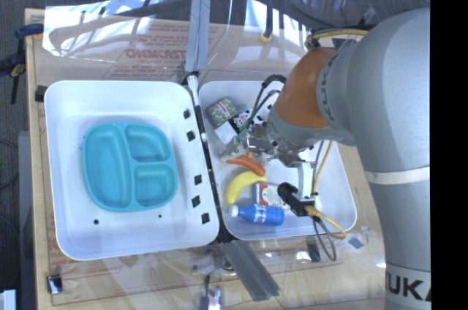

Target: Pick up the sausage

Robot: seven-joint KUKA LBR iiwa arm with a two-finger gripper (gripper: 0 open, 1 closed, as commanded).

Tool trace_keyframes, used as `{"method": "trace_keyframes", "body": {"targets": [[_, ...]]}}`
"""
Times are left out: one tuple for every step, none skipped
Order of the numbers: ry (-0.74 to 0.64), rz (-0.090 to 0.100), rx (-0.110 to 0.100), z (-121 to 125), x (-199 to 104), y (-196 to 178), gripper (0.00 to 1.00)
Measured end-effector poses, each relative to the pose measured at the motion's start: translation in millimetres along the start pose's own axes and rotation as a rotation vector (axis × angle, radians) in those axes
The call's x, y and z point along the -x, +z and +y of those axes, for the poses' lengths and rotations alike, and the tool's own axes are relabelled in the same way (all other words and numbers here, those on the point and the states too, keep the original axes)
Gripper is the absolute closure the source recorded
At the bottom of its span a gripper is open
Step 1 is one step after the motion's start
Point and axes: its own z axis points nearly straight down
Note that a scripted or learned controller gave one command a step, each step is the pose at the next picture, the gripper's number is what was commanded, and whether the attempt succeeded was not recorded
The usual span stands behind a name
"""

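In the right bin (344,217), just under and left of the gripper (257,140) (whose state I cannot tell), lies what seems the sausage (246,164), an orange-red piece stretched left to right above the banana (240,186).

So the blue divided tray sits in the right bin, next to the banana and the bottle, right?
Not quite. The camera view shows the blue divided tray in the left bin; the banana and the bottle lie in the right bin.
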Motion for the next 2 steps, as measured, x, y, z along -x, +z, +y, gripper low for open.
{"method": "trace_keyframes", "body": {"targets": [[-0.007,0.000,-0.002,2,0,-7,1.00],[0.038,0.000,0.003,1,-67,-103,1.00]]}}
